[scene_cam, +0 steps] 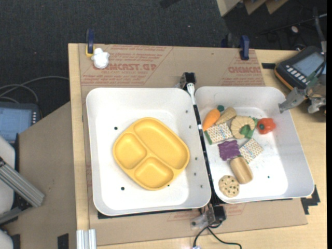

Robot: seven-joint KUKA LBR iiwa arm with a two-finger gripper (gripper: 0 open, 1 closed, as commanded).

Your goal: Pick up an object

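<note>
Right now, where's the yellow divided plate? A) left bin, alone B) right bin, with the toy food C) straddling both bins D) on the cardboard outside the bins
A. The yellow divided plate lies flat inside the left bin with nothing else in it, while the toy food, such as the cookie and the carrot, sits in the right bin.
</note>
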